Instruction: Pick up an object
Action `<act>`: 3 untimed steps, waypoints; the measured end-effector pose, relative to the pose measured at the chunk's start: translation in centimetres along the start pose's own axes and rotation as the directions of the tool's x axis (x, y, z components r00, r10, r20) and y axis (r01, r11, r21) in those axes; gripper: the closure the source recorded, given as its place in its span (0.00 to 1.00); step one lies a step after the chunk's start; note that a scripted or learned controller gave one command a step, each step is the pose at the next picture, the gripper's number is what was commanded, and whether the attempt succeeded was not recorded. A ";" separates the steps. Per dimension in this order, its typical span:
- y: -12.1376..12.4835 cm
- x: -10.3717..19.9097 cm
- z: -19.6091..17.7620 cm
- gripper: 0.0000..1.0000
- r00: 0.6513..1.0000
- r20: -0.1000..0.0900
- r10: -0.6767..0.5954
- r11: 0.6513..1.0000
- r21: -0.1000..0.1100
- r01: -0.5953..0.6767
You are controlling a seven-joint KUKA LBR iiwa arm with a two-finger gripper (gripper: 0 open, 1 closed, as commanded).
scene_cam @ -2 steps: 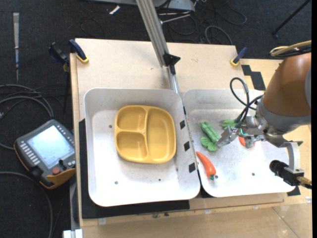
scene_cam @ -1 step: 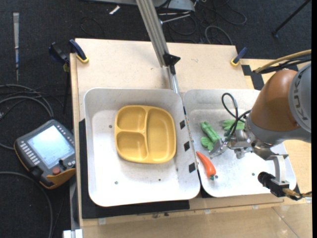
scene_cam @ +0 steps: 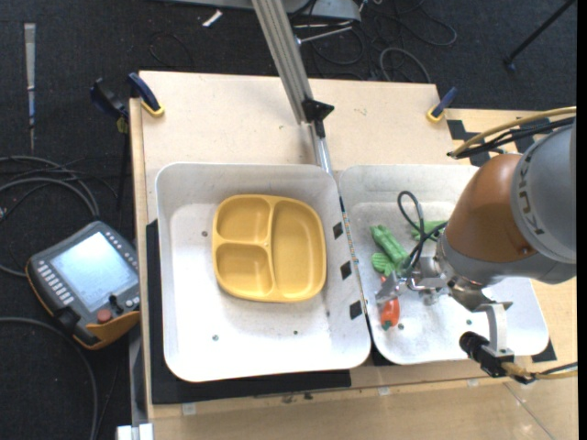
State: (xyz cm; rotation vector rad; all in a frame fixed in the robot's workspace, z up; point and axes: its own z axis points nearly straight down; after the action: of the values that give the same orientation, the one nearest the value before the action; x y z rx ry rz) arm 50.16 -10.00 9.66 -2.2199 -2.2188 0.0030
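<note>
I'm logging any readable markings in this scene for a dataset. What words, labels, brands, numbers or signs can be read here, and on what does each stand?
No text can be read anywhere in this view.
Teach pendant on the floor: its screen glows pale, contents too blurred to read.
Yellow divided tray in the left bin: no markings seen.
Arm's orange band: no lettering seen.

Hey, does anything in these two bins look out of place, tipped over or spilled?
Nothing looks spilled or damaged. The yellow three-compartment plastic tray sits flat in the left white bin, slightly rotated against the bin's edges. In the right white bin, the green plastic pieces and small red object lie loosely beside the end effector.
</note>
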 end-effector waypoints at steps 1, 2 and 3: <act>0.1 0.0 -1.2 1.00 1.000 0.000 0.001 1.000 -0.003 -0.001; 0.8 -0.6 -7.1 1.00 1.000 0.002 -0.003 1.000 -0.009 0.003; 1.0 -1.5 -13.0 1.00 1.000 0.003 -0.003 1.000 -0.010 0.003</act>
State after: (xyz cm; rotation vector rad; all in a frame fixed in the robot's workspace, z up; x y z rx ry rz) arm 51.19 -11.52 22.68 -2.2233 -2.2285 -0.0050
